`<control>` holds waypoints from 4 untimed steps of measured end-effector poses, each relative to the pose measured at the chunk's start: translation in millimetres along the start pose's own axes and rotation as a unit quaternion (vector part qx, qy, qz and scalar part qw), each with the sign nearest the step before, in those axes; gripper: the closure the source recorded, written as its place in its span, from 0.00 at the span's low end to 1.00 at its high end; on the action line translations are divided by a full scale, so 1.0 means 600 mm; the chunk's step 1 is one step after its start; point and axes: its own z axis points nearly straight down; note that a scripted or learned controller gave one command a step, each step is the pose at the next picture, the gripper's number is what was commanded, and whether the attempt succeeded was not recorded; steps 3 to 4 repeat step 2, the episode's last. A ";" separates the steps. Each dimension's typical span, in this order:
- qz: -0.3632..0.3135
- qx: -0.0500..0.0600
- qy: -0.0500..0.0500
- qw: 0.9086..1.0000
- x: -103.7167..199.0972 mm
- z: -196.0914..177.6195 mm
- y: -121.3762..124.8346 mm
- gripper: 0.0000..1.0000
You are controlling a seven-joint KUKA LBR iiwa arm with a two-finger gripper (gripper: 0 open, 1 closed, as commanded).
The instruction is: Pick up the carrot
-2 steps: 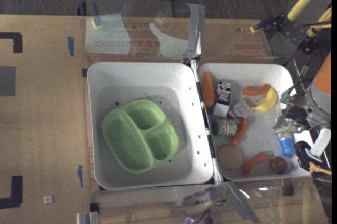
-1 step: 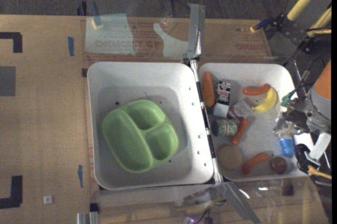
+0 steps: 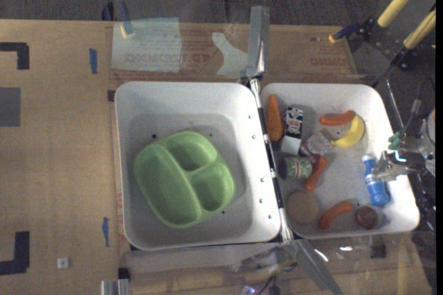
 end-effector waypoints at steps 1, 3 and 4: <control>0.000 0.000 0.000 1.000 0.000 0.000 0.000 0.00; 0.091 -0.003 0.000 0.996 0.089 0.161 -0.014 0.00; 0.091 -0.003 0.000 0.996 0.089 0.161 -0.014 0.00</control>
